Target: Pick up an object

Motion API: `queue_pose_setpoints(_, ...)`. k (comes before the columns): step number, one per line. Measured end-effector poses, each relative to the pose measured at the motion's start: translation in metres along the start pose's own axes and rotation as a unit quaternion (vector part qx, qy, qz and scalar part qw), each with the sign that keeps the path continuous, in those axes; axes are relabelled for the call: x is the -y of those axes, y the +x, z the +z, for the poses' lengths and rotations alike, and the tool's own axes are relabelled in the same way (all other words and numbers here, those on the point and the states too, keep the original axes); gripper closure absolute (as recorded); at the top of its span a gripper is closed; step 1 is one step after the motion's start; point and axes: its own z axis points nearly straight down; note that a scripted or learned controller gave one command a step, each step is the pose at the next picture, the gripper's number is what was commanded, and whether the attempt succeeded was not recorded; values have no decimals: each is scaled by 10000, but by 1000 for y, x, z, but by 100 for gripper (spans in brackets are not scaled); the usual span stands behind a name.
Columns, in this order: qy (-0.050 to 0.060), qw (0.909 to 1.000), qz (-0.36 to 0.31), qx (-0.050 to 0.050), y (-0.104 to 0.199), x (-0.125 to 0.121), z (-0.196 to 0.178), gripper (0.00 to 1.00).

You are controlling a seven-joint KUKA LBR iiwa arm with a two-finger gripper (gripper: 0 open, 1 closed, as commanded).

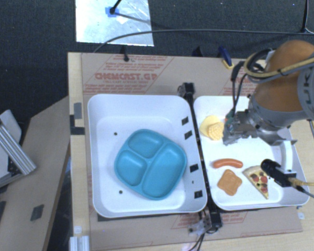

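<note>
Starting at the left, the left bin [102, 140] holds a blue divided plate [150, 163] lying flat near its middle, with bare white floor all round it. Past the black divider, the right bin [209, 192] carries the toy food: a yellow corn piece [211, 127] up near the divider, a red sausage [228, 163] lying crosswise below it, a tan nugget [229, 182] just under the sausage, and a pizza slice [259, 181] to the right with its point aimed at the bin's near right corner. The gripper [231, 134] hangs low over the upper part of this bin, just beside the corn's right edge, and I cannot tell how it is set. So the corn, the likeliest thing to pick, lies a touch to the left of the tool, nearly touching, toward the divider. That wall leaves little room on the corn's far side; the bin floor looks smooth and flat, and the sausage sits apart below
</note>
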Motion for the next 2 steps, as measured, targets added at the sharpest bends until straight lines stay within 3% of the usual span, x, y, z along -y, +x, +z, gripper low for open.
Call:
queue_pose_setpoints(1, -5, 10000, -3, 1, 58, -4, 2, 100)
queue_pose_setpoints(2, 7, 10000, -3, -2, 114, 13, 12, 100)
